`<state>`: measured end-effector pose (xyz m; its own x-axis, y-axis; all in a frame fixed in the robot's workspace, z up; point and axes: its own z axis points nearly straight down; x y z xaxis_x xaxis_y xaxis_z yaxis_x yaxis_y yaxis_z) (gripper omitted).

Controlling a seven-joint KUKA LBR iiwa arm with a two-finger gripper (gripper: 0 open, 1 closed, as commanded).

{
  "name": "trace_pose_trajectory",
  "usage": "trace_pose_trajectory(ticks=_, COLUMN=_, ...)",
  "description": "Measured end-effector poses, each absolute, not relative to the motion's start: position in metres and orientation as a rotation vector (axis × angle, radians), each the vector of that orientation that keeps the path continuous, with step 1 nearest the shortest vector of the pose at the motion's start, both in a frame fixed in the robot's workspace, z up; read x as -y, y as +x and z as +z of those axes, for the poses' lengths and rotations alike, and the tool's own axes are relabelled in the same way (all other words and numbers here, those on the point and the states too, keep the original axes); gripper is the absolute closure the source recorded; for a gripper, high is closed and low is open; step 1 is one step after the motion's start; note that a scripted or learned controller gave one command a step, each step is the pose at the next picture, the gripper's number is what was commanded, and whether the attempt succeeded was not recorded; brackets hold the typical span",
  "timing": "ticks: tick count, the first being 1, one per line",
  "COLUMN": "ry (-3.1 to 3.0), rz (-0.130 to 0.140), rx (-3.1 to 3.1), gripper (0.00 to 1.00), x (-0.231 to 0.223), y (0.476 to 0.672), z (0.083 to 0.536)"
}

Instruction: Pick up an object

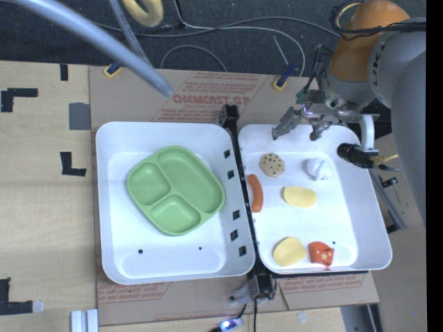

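The right bin (360,220) holds several food items: a round speckled cookie (272,164), a small white piece (318,168), an orange sausage (255,192) along the left wall, a pale yellow piece (300,197), a second yellow piece (289,251) and a red strawberry-like piece (321,253). My gripper (302,128) hangs over the bin's far edge, above and to the right of the cookie. Its two fingers (284,126) are spread apart, with nothing between them.
The left bin (118,247) carries a green three-compartment plate (176,189). A black divider with clips (239,206) runs between the bins. Cables and a grey pole (90,30) cross the far side of the bench. The arm's body (405,95) fills the right side.
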<state>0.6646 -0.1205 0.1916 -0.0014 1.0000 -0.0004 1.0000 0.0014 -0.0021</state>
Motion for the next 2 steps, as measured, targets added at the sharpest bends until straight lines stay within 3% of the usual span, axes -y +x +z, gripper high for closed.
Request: trace_pose_trajectory(ticks=2, ry=-2.219, rz=0.004, rx=2.225, gripper=0.00, x=0.121, y=0.665, z=0.082)
